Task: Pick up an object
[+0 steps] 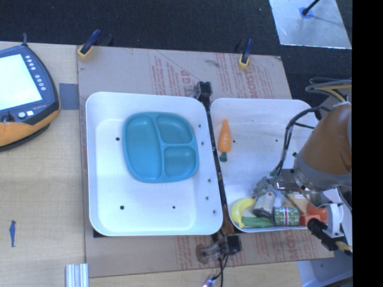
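Observation:
In the right bin [257, 115] a toy carrot [224, 137] lies near the left wall. At the bin's front edge sit a yellow banana [240, 210], a green pod-like toy [258, 222] and a small can with a green label [286, 216]. My gripper [265, 200] is down among this cluster, just above the can and right of the banana. The arm's orange band [330, 142] hangs over the bin's right side and hides what lies beneath it.
The left bin [102, 178] holds a blue divided plate [161, 146]. A tablet-like pendant [24, 94] rests on the bench at far left. Clamps [244, 54] pin the cardboard at the back. A black bracket [204, 91] sits between the bins.

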